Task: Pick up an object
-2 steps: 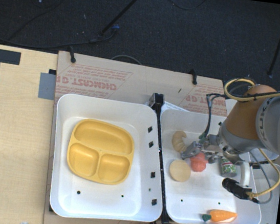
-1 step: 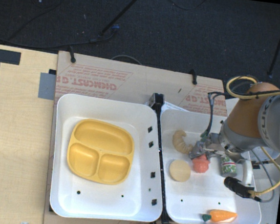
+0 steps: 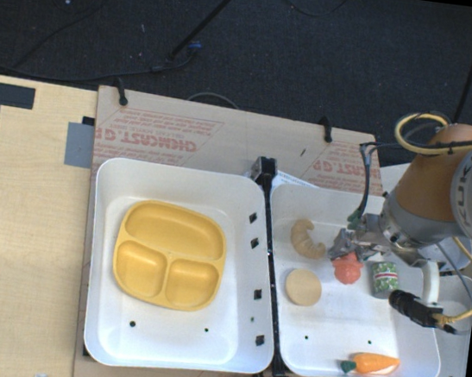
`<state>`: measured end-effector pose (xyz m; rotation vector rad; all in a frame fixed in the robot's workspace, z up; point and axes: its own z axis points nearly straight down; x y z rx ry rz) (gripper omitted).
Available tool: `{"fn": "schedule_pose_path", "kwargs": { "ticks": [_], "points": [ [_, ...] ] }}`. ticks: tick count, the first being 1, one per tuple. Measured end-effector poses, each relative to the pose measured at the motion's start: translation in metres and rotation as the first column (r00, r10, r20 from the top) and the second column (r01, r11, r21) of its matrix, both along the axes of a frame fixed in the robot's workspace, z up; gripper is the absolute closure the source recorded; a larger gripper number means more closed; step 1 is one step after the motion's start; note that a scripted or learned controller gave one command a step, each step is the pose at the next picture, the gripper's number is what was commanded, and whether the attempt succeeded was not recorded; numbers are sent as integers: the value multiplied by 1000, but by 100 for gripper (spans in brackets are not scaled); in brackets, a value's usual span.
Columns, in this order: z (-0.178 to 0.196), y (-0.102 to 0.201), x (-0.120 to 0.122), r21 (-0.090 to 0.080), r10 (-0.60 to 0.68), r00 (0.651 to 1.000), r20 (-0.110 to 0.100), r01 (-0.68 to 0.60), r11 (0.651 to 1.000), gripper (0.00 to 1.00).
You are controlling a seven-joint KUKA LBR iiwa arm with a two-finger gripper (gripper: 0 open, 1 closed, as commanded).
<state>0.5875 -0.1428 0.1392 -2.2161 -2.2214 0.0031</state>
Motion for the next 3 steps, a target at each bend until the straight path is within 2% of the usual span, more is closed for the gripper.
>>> {"fn": "schedule_pose_path", "kwargs": {
  "ticks": [2,3],
  "points": [
    [66,-5,2,0,-1,1000,-1,1,1000,100],
    [75,48,-6,2,3,1000,-4,-3,1000,100]
  ]
}}
